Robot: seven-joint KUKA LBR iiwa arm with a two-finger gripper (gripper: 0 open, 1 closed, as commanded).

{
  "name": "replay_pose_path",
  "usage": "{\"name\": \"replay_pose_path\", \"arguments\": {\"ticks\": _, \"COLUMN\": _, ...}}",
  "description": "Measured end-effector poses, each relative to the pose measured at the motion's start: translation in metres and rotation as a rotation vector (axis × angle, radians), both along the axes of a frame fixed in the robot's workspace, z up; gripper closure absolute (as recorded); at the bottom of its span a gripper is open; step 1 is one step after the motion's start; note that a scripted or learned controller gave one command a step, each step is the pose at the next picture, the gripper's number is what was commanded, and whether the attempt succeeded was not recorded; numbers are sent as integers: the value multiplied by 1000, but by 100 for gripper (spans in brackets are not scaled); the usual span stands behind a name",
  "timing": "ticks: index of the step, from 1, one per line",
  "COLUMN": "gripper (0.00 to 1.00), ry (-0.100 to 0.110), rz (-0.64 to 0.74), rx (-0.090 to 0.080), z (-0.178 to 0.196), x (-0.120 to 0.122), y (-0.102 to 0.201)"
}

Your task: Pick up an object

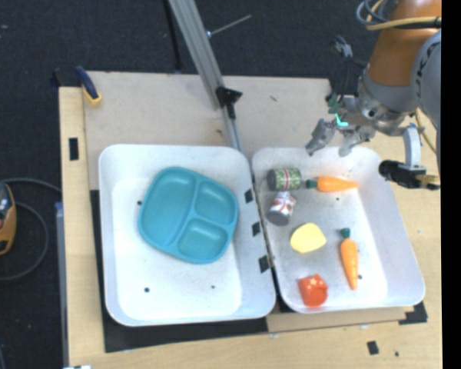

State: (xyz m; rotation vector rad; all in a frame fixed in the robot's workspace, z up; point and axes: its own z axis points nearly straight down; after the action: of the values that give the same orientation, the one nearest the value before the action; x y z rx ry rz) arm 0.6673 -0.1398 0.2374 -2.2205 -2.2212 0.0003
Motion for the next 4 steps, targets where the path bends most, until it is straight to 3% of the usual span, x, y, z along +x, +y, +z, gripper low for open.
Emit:
{"name": "replay_pose_path", "arguments": {"ticks": 1, "gripper": 0, "ry": -3, "rz": 0, "rx": 0, "z": 1, "x": 1, "y": 0}}
{"name": "replay_pose_path", "arguments": {"ticks": 3, "gripper": 0, "ry": -1, "rz": 2, "rx": -3, "z": -100, "x": 5, "y": 4}}
{"name": "replay_pose_path", "arguments": {"ticks": 4, "gripper": 0, "ry": -24, "rz": 3, "rx": -6, "z": -105, "x": 11, "y": 2}}
